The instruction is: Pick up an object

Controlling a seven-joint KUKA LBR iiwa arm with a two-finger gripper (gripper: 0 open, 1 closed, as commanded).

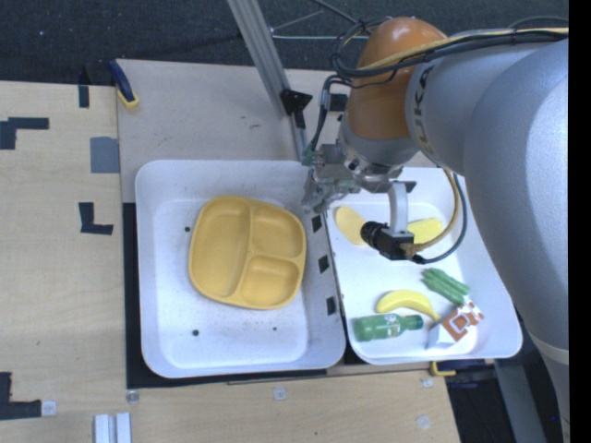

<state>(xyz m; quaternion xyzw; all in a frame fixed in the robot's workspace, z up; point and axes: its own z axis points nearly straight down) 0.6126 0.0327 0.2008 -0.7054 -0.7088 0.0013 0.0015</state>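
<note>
My gripper (316,195) hangs over the ridge between the two bins, just past the right rim of a yellow divided plate (247,251) that lies in the left bin (162,340). A pale yellow rounded piece (348,223) lies in the right bin (499,340), close to the gripper's right. Further toward the front of that bin lie a banana (406,301), a green bottle (386,325), a green vegetable (446,284) and a small orange and white box (462,321). Nothing shows held in the gripper.
The grey arm with its orange band (392,72) covers the back of the right bin. A black cable fitting (388,240) and a yellow piece (425,230) sit under the wrist. A metal pole (263,53) slants behind the bins.
</note>
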